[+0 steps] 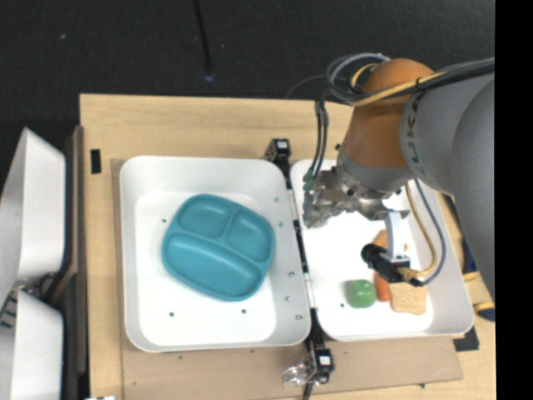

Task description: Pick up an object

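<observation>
The grey arm (454, 132) enters from the right edge of the view and slants down and leftward over the far part of the right-hand bin. Its orange band (385, 119) sits above the wrist, ringed at its top by looped cables. Below the band the wrist narrows to the metallic gripper (321, 202), which hangs near that bin's far left corner, close to the wall shared with the other bin. A black cable runs up from the gripper beside the band.
</observation>
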`<state>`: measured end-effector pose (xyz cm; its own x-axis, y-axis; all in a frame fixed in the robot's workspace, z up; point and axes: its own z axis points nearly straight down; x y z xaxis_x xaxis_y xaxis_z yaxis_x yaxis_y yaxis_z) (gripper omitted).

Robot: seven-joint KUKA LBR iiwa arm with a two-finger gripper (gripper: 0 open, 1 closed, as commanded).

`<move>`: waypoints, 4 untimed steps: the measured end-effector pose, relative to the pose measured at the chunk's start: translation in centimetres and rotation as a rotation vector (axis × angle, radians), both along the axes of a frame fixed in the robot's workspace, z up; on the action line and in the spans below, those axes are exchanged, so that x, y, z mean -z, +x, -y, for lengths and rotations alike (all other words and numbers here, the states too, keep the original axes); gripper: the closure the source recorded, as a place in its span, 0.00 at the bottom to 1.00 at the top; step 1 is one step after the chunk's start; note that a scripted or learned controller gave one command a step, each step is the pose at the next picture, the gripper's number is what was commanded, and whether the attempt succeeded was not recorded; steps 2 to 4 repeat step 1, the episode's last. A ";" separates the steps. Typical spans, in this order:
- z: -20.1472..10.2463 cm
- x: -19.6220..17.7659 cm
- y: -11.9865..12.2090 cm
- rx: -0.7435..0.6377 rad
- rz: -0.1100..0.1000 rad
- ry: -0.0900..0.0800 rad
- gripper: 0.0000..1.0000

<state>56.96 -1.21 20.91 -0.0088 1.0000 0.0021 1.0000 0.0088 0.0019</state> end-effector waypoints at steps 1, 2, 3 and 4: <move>-4.5 -1.5 1.3 0.001 0.001 0.000 1.00; -4.5 -1.5 1.3 0.001 0.001 0.000 1.00; -4.5 -1.5 1.3 0.001 0.001 0.000 1.00; -4.5 -1.5 1.3 0.001 0.001 0.000 1.00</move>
